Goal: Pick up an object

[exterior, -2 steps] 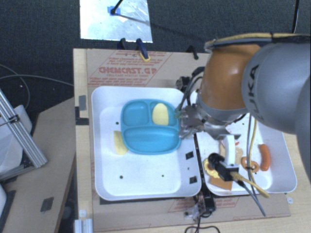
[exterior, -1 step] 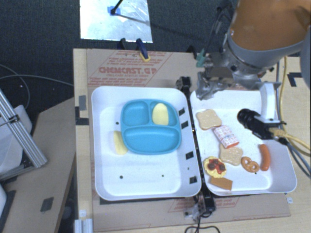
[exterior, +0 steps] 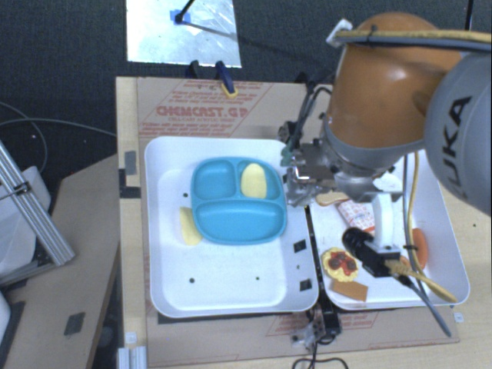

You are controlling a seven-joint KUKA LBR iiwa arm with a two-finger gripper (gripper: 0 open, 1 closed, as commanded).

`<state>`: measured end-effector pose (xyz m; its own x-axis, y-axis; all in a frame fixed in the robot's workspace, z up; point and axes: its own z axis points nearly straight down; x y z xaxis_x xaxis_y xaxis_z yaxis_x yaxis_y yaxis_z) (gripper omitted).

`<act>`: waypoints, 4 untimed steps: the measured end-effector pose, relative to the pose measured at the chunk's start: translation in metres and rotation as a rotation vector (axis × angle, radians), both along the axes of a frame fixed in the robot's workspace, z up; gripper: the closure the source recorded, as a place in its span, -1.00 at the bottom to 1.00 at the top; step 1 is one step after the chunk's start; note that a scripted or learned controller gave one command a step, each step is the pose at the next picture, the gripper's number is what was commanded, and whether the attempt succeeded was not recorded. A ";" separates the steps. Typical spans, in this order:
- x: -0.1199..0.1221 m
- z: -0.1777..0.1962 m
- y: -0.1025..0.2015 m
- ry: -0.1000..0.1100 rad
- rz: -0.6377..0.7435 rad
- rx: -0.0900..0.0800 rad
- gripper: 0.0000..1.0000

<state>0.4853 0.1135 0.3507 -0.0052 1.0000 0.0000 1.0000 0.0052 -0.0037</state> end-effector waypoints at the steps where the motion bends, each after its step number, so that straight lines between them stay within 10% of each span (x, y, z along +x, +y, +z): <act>1: 0.001 -0.125 -0.031 -0.001 -0.006 0.001 1.00; 2: 0.002 -0.111 -0.030 -0.006 -0.003 0.001 1.00; 3: 0.002 0.001 0.022 -0.015 0.004 0.004 1.00; 4: 0.001 -0.017 0.043 -0.004 0.000 0.001 1.00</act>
